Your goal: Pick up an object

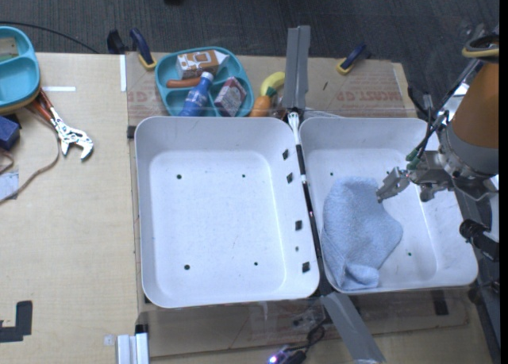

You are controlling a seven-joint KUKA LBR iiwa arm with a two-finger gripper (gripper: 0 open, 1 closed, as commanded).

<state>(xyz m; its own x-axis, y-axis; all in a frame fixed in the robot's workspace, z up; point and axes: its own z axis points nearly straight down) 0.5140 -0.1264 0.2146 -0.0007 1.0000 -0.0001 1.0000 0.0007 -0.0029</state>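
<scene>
While my jaws [394,182] hang just right of the cloth's far edge, their spread is impossible to judge. Item: one pale blue cloth [357,231], crumpled in the right bin [444,275], presumably lying loose for picking. Left bin [159,275] alongside.

Open left bin [159,220] (cloth [359,231] rightward)

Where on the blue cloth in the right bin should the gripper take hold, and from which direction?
Probably the bunched fold at the blue cloth's lower end, from straight above: it rises off the right bin's floor, while the rest lies flat.
</scene>
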